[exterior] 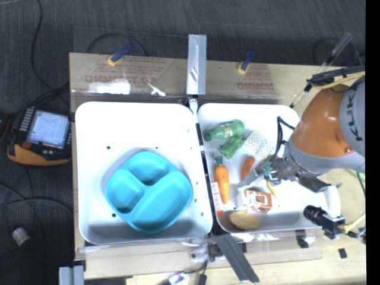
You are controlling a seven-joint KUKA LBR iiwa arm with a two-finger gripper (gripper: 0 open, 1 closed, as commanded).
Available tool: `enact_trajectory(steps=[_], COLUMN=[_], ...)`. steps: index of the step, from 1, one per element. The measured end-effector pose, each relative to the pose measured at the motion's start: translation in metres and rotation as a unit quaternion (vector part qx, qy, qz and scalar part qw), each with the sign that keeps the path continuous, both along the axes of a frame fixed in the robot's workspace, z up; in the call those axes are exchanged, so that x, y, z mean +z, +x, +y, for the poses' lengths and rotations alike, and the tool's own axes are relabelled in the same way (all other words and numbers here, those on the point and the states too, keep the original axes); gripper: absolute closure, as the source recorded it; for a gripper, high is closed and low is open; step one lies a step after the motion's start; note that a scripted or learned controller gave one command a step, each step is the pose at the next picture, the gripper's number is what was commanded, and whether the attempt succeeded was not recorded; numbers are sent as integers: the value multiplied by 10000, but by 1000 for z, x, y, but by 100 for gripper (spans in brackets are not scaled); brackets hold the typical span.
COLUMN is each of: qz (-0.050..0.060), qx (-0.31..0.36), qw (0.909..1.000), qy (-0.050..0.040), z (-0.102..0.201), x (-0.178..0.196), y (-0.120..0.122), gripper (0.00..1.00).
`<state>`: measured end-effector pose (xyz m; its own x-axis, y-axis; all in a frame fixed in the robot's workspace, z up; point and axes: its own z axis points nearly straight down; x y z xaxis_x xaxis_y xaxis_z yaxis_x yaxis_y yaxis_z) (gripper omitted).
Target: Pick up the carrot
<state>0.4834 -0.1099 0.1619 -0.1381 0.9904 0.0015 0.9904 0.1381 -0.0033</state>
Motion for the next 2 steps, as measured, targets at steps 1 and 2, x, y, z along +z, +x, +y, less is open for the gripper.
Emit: enact_trajectory(steps=[1,2], qz=[-44,-64], qx=[1150,2014], qw=[9934,9795], qy=[-6,-10], z=[7,5], x=[-73,-72], y=[2,73], gripper=[0,0])
